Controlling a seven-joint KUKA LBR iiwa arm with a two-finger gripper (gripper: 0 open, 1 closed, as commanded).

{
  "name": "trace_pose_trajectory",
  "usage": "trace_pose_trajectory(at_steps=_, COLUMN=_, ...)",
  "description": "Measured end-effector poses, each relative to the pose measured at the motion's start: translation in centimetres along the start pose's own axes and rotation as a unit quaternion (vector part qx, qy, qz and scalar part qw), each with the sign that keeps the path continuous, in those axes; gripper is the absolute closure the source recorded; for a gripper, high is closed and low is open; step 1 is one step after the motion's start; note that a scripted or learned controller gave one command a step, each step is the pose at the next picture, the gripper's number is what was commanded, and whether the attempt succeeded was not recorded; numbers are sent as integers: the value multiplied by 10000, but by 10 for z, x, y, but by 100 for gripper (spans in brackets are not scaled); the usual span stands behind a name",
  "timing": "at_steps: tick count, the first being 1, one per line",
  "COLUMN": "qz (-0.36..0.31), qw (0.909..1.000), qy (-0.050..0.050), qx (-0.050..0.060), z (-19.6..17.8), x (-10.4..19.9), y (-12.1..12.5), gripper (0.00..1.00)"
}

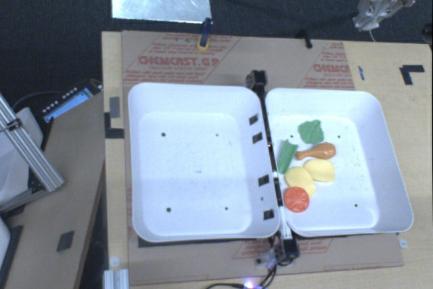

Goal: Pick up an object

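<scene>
From above, the counter (81,166) carries two shallow white plastic bins side by side on a printed cardboard sheet (230,57). The left bin (193,162) has only small dark specks on its floor. The right bin (352,166) holds a cluster of toy foods near its left wall: a dark green leafy piece (311,131), an orange-brown drumstick (316,151) just below it, a slim green pod (287,156) beside the wall, two pale yellow lumps (310,175) touching each other, and a round red tomato (296,199) lowest. The grey jaws (373,15) hang at the upper right, well apart from both bins; whether they are parted or closed cannot be told.
</scene>
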State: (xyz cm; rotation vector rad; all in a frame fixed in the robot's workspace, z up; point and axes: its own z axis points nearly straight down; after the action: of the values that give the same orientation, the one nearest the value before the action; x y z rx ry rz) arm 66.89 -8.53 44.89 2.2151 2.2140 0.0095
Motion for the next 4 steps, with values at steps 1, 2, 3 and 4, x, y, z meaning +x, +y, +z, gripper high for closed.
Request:
trace_pose_trajectory(at_steps=1, qz=3, qw=10000, qy=-2, qx=11, z=-52, x=-35, y=0, gripper=100)
trace_pose_trajectory(at_steps=2, qz=-71, qw=10000, qy=26, qx=30, z=-68, x=72, y=1, gripper=100)
trace_pose_trajectory(at_steps=3, qz=-7, qw=10000, qy=11, qx=34, z=-87, x=47, y=1, gripper=100)
trace_pose_trajectory(at_steps=4, qz=12, qw=10000, qy=1, qx=43, z=-86, x=-4, y=0, gripper=100)
